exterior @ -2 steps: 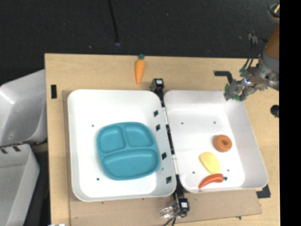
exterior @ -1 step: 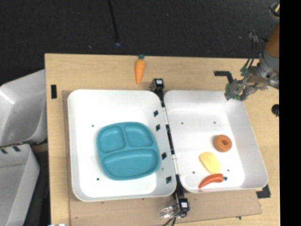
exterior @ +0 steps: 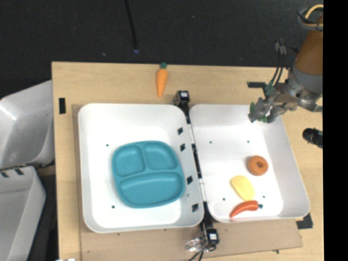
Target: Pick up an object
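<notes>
In the right bin [exterior: 228,140] lie an orange-brown doughnut [exterior: 258,165], a yellow piece of toy food [exterior: 242,187] and a red chilli pepper [exterior: 244,207], all near its front right corner. My gripper [exterior: 262,112] hangs over the bin's back right corner, well behind the doughnut, with nothing visible between its fingers. A toy carrot [exterior: 161,80] lies on the bench behind the left bin.
The left bin [exterior: 98,124] holds a blue divided plate [exterior: 147,173]. A black clamp [exterior: 181,98] sits at the back of the seam between the bins. The wooden bench [exterior: 228,83] runs around both bins. A white object [exterior: 22,124] stands off the bench at left.
</notes>
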Motion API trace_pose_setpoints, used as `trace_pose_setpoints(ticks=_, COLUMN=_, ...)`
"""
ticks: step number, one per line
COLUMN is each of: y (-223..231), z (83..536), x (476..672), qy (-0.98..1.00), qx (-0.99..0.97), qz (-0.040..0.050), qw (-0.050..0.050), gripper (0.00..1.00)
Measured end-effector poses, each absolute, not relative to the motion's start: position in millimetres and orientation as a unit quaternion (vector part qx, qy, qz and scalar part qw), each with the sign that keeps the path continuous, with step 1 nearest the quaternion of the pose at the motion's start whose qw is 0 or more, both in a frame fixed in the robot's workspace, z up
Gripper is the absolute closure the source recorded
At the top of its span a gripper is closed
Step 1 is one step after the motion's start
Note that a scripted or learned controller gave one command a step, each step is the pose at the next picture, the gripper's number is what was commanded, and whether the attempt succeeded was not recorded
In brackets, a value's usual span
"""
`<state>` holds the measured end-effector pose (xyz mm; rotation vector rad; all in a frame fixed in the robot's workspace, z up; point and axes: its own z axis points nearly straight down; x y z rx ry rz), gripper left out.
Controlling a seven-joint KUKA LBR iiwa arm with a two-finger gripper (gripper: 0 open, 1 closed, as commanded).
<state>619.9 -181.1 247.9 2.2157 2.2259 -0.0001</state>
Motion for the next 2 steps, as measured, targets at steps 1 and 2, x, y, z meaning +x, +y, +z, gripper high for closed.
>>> trace_pose_setpoints(ticks=1, y=-138.0, z=255.3, x=607.4, qy=0.709, qx=0.705, qz=0.0004, qw=0.000, gripper=1.00)
trace_pose_setpoints(ticks=2, y=-94.7, z=261.1, x=593.3, qy=0.709, qx=0.705, qz=0.0006, qw=0.000, gripper=1.00)
